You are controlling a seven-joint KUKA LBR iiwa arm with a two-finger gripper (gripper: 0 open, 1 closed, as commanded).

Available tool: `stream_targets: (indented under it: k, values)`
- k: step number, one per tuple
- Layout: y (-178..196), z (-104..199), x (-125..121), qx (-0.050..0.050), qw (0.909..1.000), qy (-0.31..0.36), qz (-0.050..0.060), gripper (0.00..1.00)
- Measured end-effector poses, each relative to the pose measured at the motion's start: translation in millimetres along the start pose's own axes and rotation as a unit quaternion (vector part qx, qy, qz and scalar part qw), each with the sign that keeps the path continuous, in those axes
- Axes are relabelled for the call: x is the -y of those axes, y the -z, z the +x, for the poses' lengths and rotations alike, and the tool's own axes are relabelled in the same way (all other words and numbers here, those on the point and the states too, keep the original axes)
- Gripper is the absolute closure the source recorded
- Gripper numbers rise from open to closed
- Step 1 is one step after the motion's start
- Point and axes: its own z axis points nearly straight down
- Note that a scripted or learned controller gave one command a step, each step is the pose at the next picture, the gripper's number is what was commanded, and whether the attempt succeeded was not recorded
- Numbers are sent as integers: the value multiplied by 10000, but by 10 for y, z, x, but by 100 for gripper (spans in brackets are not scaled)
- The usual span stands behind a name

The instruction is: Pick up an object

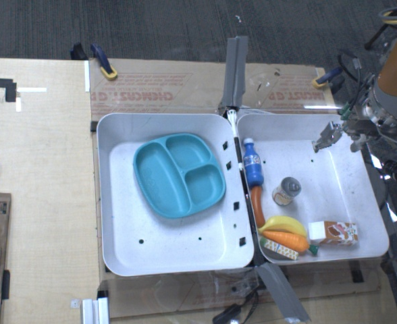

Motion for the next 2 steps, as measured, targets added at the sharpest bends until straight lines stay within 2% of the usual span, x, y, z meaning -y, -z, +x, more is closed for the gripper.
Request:
stream_targets:
  k: [1, 2]
  values:
    - [-1180, 576, 197, 0, 9991, 427, -4, 0]
    - [-1088, 563, 197, 0, 9992, 406, -4, 100]
